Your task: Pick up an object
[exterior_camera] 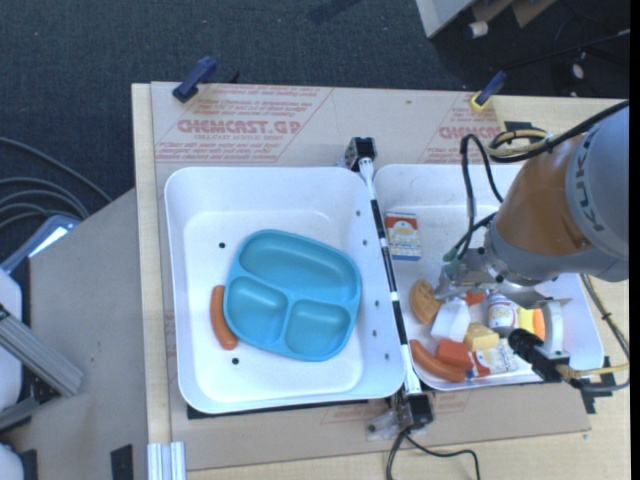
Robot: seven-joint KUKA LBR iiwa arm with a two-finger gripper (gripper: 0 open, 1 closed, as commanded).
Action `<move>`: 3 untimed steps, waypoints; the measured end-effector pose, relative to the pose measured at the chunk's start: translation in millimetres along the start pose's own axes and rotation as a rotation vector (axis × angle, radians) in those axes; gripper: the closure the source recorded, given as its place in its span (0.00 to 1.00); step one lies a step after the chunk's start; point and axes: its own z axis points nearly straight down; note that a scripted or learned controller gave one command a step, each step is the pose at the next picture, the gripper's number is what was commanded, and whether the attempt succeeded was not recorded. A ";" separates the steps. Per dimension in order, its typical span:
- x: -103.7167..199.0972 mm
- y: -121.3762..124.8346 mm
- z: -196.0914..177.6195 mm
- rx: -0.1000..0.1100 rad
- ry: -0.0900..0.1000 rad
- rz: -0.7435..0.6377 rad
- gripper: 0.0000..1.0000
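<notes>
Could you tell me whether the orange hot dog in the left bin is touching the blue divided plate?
Touching. In the camera view, the orange hot dog lies right against the left edge of the blue divided plate, with no white bin floor showing between them.

Blue clamps [194, 77] on bench [270, 118]

One fixed overhead camera, slanting down on both bins [190, 298].

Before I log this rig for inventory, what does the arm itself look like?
The arm is bulky and rounded, grey with a broad orange band above the wrist. A black cable loops along it, and partial dark lettering marks the grey shell. Its gripper looks metallic grey.
</notes>
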 end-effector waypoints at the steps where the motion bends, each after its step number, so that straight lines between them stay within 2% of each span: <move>1: -0.2 -0.1 0.1 0.000 0.000 0.000 0.00; 2: 0.7 0.6 -9.8 -0.001 0.001 0.000 1.00; 3: -30.0 24.5 15.7 0.015 -0.001 0.001 1.00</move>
